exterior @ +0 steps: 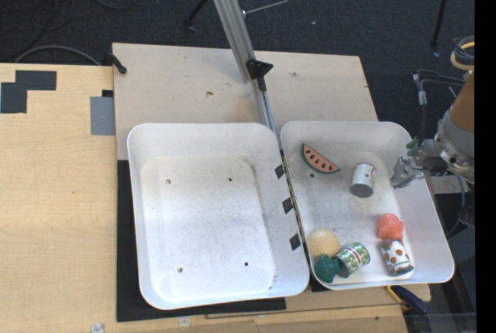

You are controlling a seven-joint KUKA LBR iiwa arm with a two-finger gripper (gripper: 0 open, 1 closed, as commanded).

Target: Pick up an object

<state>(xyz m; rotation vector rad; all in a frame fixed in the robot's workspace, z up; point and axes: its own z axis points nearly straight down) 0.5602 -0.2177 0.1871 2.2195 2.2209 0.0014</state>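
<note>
The pincer [404, 171] is hovering at the right rim of the right bin [422, 204], reaching in from the right; whether it is open or closed cannot be told from this view, and nothing is showing in it. The step in hand, judging by this position, is the approach to a first object, with no grasp yet made. The nearest candidate is lying just inboard of the pincer: a small grey can [362, 179], on its side or tilted, well apart from the other things. For a clean pick the arm should be travelling leftward over the rim before descending, and the pincer should be closing across the can's narrow width, not along its length, since a round body is liable to roll out. A watermelon slice [319, 159] is lying further left, near the divider; it is flat and thin, so it is the harder choice. Toward the near edge, a red lump [390, 226] is sitting just above a strawberry-print jar [396, 256], and a yellow ball [323, 242], a green toy [327, 269] and a green-banded can [353, 257] are crowding together, touching or nearly so; a descent there is risking a collision with neighbours. The left bin [147, 169] is standing alongside on the worktop [54, 192], and the slanted metal rail [232, 22] behind is staying clear of the approach path.
</note>
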